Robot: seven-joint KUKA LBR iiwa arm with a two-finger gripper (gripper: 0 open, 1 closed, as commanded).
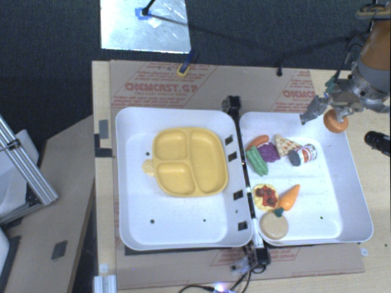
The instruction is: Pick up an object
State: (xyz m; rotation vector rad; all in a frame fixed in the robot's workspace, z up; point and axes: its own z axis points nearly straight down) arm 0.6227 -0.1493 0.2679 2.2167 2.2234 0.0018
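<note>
The tool (327,112) hangs at about two o'clock of the right bin (351,182), above its upper right corner, and a round orange object (335,121) sits just below the wrist. I cannot tell whether the orange object is between the fingers or only lies under them, and I cannot tell if the fingers are apart or together. The other things to pick lie in the right bin: a carrot (289,196) near the centre, a pizza slice (284,144) and a purple piece (269,152) toward eleven o'clock, and a beige round disc (274,225) at seven o'clock. The left bin (131,182) holds a yellow divided plate (186,162). To do this step well, I think the tool should come straight down over one thing that stands apart from the others, like the carrot, and close across its narrow side. On the brown board (165,84) of the table, red writing reads "CHEMCAST GP"; the small can (308,153) has a label too small to read.
</note>
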